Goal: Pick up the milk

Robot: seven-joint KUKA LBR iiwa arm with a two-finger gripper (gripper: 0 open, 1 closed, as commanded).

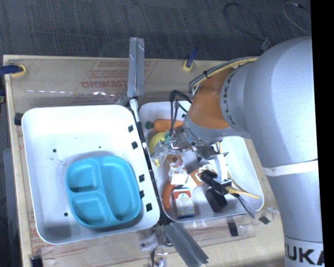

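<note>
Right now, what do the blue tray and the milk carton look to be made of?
Blue tray: moulded plastic by the look, smooth with a soft sheen and rounded compartment ridges. Milk carton: probably printed paperboard or plastic, flat faces with a white and red label; too small to be sure. The gripper hangs above the right bin.

Wooden worktop with a clear sheet taped over it, and two white bins sitting side by side on top: left bin, right bin, basically touching.
</note>
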